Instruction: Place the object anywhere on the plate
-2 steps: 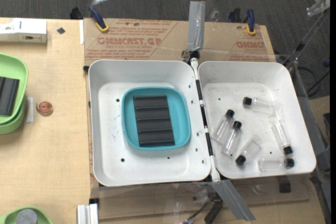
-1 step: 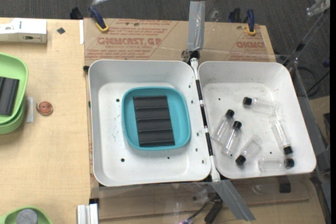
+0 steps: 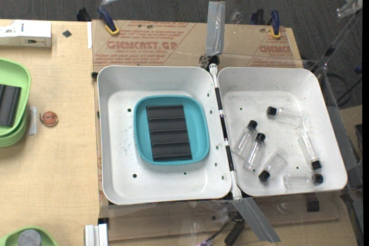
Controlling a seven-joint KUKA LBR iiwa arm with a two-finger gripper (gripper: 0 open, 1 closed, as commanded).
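We cannot tell whether the gripper is released or clenched, so we judge the coming move from how the bins lie. The arm comes in from the right, which makes the right-hand white bin [image 3: 323, 95] its near side and the left-hand white bin [image 3: 109, 124] its far side.

The task's things sit in the near bin: six clear plastic vials with black caps, scattered well apart from the target. Two of them, the first slanted vial [image 3: 247, 135] and its neighbour [image 3: 255, 151], lie just beside the divider, long axes nearly parallel, caps toward the back of the bench. A third vial [image 3: 272, 165] lies near them, cap toward the front.

The teal square plate with raised rim [image 3: 141, 129] rests in the middle of the far bin and bears a black ribbed insert [image 3: 169, 132]. In our judgement nothing is picked yet, and any vial must travel leftward, away from the arm's entry side, over the divider.
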